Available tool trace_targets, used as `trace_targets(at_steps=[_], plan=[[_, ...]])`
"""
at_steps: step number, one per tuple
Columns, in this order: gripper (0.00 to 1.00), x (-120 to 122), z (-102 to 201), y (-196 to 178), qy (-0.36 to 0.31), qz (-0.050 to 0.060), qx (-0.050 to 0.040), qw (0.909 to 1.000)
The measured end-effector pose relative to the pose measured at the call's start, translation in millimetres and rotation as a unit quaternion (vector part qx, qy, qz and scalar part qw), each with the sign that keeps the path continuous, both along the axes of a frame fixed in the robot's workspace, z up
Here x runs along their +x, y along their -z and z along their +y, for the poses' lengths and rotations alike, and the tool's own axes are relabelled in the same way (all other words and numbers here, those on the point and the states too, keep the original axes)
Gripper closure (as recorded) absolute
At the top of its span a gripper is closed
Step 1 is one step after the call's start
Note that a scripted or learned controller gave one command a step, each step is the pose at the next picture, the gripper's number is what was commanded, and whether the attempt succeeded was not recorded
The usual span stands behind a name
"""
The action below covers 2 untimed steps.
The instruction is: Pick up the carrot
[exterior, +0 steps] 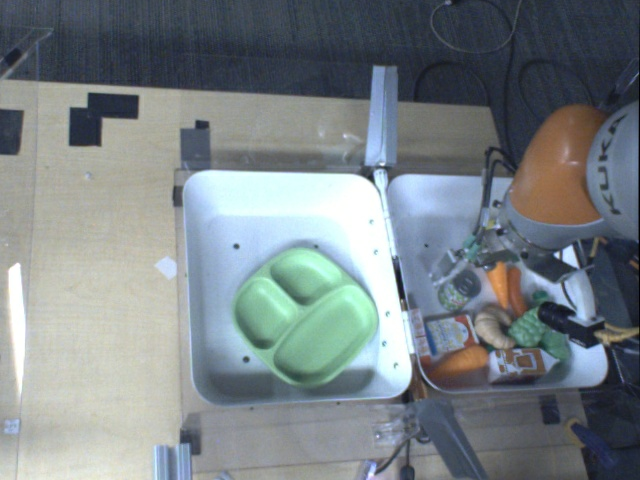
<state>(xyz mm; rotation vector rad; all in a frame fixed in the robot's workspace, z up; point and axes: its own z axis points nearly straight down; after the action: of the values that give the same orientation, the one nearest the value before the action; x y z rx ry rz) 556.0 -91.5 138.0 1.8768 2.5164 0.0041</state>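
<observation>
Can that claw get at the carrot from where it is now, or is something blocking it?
Probably yes. The claw hangs just beside the carrot in the right bin, and the carrot's upper side lies uncovered. The crowded toys right below it might get nudged.

We see a grey arm [612,168] with a rounded orange band [560,168] and dark lettering on its casing.
</observation>
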Motion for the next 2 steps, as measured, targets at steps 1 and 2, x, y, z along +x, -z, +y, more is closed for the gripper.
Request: trace_targets(at_steps=[1,2], plan=[[0.0,10,-33,48,-0.027,-0.005,-0.0007,0.9996],[0.0,-30,-64,-31,0.01,-0.002,-0.001,1.0]])
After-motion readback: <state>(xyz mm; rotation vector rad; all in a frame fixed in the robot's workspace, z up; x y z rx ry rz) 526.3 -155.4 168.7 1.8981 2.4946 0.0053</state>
